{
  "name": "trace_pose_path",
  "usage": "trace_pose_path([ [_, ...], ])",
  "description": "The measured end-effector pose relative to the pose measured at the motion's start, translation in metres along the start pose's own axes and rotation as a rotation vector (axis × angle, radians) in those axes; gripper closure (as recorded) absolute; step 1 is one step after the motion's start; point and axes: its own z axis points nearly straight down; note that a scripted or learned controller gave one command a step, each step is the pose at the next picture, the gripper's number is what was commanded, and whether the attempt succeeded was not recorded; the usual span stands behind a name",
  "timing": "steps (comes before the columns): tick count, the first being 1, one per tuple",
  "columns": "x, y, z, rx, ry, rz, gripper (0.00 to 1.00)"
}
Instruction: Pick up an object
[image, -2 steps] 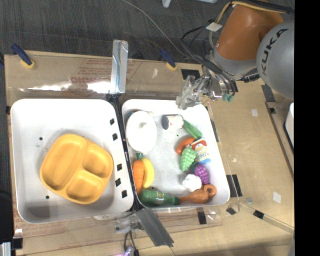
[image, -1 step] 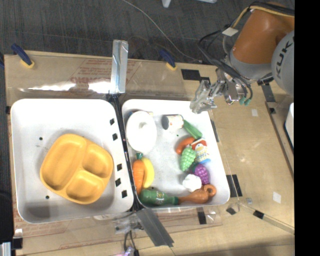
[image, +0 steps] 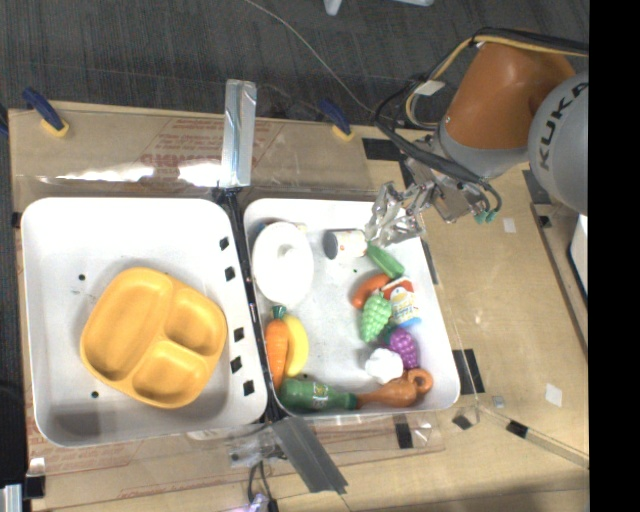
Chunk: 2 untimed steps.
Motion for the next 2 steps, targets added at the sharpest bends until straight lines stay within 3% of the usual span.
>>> trace_pose_path([
  [1,-0.019,0.026,-0.004,0.0,-0.001,0.079,1.0],
  [2,-0.02,0.026,-0.016,0.004,-0.005,0.077,1.0],
])
